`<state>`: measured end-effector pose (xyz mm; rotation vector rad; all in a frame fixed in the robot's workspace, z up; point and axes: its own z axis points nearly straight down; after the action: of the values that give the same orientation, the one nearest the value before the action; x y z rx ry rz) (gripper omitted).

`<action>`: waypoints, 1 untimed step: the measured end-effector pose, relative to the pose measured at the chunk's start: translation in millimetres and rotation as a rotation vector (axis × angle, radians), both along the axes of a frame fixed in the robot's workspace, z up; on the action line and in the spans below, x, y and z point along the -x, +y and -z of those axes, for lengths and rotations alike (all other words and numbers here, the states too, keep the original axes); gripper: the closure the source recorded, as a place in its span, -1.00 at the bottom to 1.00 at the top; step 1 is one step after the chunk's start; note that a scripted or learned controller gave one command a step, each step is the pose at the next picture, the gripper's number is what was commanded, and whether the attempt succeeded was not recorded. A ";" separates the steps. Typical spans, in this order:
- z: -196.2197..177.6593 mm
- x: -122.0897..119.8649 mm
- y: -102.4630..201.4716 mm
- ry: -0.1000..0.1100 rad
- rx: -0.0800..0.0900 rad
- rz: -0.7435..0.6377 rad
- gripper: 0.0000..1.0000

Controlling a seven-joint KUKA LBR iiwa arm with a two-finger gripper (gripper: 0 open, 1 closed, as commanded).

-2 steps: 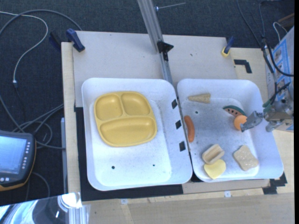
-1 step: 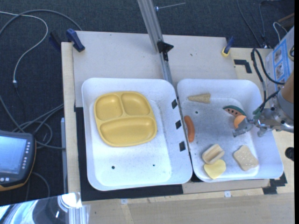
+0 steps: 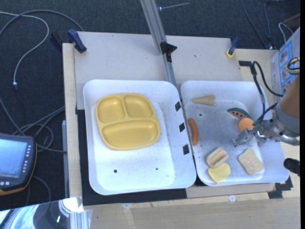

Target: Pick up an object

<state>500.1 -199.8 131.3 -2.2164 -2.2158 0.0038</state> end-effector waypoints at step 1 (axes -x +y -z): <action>-14.1 -2.2 0.3 -0.009 0.003 -0.001 1.00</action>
<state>502.3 -199.5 145.4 -2.2208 -2.2229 -0.0032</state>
